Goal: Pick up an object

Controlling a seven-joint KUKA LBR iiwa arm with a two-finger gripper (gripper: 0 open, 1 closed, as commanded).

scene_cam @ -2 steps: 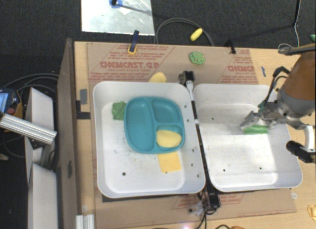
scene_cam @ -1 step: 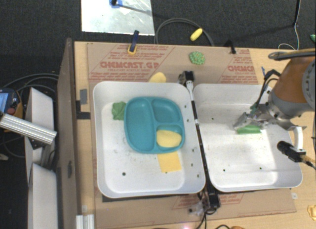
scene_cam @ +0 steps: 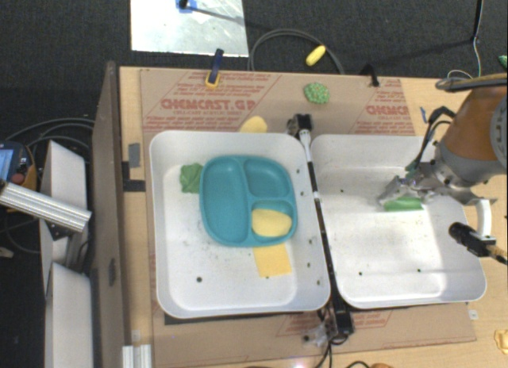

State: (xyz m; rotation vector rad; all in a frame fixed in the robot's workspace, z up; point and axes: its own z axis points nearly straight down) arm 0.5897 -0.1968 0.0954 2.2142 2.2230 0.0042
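One candidate within reach: green flat piece (scene_cam: 403, 204) on the right bin (scene_cam: 381, 279) floor, upper right, directly under the gripper (scene_cam: 406, 190). Fingers look spread either side of it, not clamped yet. Get the tips down to the floor, centre over the piece, close fully, lift straight. Left bin (scene_cam: 171, 279) holds teal tray (scene_cam: 230, 200), leave it.

Bright, even overhead light; soft shadows. Glare on white bins (scene_cam: 238, 299) and foil sheet (scene_cam: 189, 11). Overall slightly soft focus, coarse grain, dark floor underexposed.
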